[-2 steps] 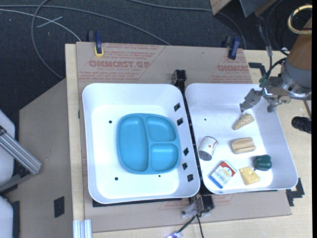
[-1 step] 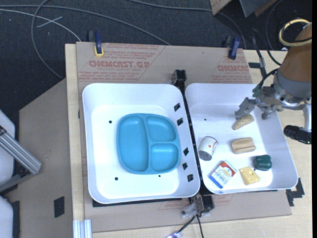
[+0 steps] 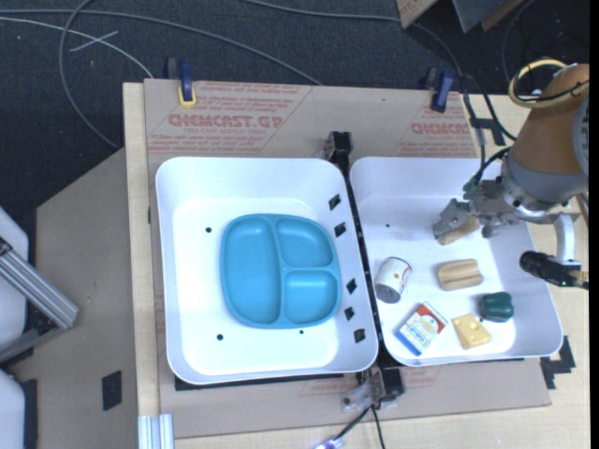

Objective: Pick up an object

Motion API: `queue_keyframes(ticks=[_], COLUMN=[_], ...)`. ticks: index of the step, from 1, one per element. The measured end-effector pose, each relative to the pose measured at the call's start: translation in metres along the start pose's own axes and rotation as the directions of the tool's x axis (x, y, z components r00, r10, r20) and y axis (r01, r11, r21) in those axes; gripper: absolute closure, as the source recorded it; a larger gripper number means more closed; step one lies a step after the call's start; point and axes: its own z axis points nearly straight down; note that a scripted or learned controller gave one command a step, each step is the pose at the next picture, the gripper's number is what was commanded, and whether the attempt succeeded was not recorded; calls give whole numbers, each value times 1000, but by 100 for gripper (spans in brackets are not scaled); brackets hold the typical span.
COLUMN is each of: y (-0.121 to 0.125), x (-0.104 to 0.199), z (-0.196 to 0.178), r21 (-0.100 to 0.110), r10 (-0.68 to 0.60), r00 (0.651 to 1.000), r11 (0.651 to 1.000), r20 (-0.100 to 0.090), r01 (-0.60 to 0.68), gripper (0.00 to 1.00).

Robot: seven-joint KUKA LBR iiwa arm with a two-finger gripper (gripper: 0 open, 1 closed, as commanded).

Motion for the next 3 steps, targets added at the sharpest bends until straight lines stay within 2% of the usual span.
queue_keyframes(ticks=[1, 3], y=[2, 12], x=[0, 4], z=[-14, -101], r21=[-8, -13], r10=[0, -1], r00=[1000, 1000], r11=[1000, 1000], r20=[1, 4], r01=[0, 1], gripper=[100, 100])
